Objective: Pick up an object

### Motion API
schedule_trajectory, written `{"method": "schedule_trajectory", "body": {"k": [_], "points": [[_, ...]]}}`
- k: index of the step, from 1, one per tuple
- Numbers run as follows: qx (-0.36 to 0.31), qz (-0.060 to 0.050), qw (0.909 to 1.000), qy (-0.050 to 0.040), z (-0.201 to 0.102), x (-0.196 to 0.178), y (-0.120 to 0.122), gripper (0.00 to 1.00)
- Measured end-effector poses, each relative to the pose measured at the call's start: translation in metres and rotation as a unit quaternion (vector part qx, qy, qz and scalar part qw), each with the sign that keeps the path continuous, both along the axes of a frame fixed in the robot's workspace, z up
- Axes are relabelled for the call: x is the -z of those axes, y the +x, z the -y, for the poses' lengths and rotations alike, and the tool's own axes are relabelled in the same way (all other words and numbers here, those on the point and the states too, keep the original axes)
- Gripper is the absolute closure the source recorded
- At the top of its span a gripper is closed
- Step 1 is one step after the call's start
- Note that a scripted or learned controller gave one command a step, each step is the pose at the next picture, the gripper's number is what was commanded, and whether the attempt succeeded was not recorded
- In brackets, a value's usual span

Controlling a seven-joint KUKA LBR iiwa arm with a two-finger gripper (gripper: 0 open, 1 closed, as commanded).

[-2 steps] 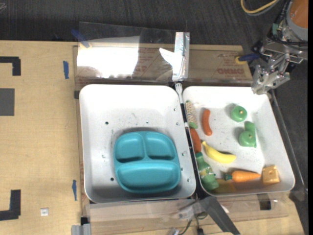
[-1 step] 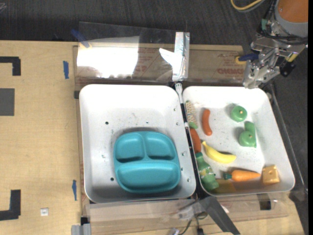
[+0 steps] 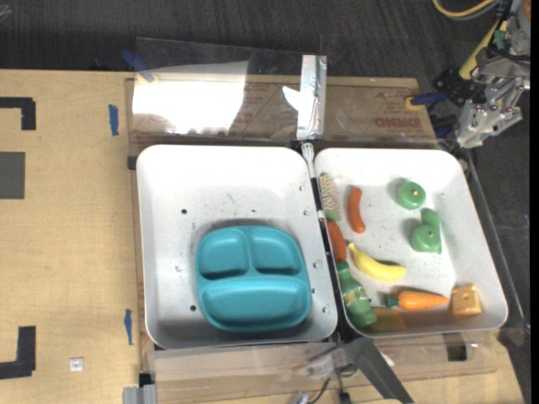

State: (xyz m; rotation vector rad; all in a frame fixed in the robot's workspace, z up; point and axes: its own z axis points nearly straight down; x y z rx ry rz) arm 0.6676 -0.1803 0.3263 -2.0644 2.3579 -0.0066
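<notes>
My gripper [image 3: 487,116] hangs outside the bins, above the bench beyond the right bin's far right corner, with nothing under it. The right bin [image 3: 472,225] holds several toy foods. A green apple [image 3: 411,194] and a green pepper [image 3: 427,232] lie toward its right side. A red chili [image 3: 356,209], a yellow banana [image 3: 376,265] and an orange carrot [image 3: 421,300] sit nearer the middle and front. A tan block [image 3: 466,300] rests in the front right corner. An ear of corn [image 3: 328,194] and an orange piece [image 3: 337,241] lie along the left wall.
The left bin [image 3: 168,192] holds a teal divided plate [image 3: 251,278] near its front. Green pieces [image 3: 358,297] crowd the right bin's front left corner. A clear plastic sheet [image 3: 227,91] lies behind the bins. Yellow cable [image 3: 463,7] loops near the arm.
</notes>
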Motion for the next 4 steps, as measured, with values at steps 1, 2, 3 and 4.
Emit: {"method": "schedule_trajectory", "body": {"k": [1, 2, 3, 4], "points": [[-0.065, 0.000, 0.9979, -0.0002, 0.043, -0.004, 0.000, 1.00], [-0.129, -0.002, 0.9916, 0.0000, 0.041, 0.002, 0.000, 1.00], [-0.210, -0.003, 0.9777, -0.0002, 0.036, 0.010, 0.000, 1.00], [-0.287, -0.003, 0.9578, -0.0006, 0.033, 0.015, 0.000, 1.00]]}}
